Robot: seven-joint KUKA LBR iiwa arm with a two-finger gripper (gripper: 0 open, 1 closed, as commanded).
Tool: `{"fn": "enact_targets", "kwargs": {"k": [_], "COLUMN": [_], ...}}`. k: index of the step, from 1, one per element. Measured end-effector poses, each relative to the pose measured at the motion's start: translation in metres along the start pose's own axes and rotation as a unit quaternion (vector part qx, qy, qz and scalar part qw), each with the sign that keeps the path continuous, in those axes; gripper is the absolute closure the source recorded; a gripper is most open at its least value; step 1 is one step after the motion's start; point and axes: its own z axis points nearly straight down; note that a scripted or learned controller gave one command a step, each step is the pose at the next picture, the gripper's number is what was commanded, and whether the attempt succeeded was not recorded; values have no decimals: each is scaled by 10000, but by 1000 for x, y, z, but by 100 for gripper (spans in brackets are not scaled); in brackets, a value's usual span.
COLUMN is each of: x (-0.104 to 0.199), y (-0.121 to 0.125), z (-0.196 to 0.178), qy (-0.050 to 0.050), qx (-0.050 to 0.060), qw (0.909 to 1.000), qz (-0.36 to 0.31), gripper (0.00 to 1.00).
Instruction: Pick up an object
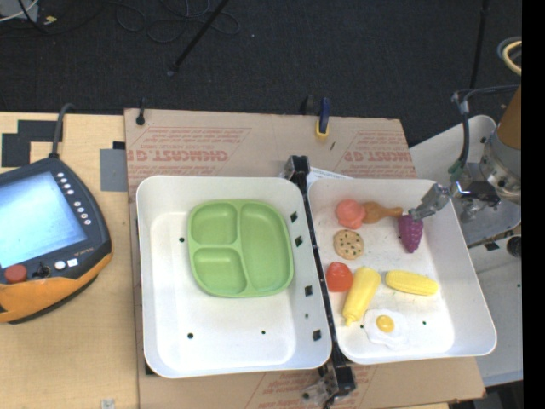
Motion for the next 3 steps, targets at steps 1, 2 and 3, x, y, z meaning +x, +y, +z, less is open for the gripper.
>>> {"fn": "enact_targets", "kwargs": {"k": [1,2,3], "x": [0,8,9], "y": [2,8,16], "z": [-6,55,115], "qy": [-13,-3,-4], "qx": [-50,-23,-22], "qw": [10000,10000,10000], "qz": [-5,-30,-36], "gripper": [0,0,0]}}
